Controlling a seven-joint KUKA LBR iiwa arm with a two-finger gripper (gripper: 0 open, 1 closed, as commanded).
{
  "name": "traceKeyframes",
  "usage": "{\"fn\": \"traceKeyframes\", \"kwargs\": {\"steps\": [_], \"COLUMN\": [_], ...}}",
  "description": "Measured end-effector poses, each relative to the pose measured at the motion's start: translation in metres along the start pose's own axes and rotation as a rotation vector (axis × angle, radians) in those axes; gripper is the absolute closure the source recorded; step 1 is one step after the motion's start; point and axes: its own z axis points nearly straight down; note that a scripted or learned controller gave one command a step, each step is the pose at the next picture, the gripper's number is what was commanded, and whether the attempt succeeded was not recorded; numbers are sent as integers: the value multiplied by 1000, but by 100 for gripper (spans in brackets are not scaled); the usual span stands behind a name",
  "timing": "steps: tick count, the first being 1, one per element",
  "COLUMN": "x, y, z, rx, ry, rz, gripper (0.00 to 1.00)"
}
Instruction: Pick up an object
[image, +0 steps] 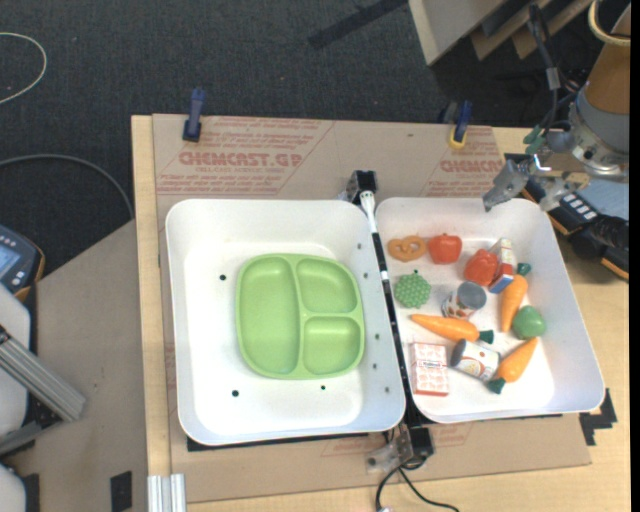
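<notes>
Resting on brown board (300, 150) over dark carpet (200, 50), two bins; tool (510, 182) grip state unclear.

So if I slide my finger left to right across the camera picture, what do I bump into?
Green divided plate → black strip between the bins → bumpy green ball → red tomato → green lime → the claw, up by the right bin's far corner.

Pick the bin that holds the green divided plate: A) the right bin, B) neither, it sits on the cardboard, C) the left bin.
C: the green divided plate lies flat in the left bin, while the right bin holds the toy foods.
</notes>
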Motion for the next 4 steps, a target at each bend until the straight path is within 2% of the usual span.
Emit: {"fn": "traceKeyframes", "kwargs": {"steps": [1,2,3,4], "x": [2,3,102,96], "y": [-28,-29,-13,-14], "z": [137,131,69,63], "rx": [-34,-28,-9,-5], "ry": [-11,-7,2,-1], "rz": [-3,-2,-10,-1], "gripper": [0,100,100,100]}}
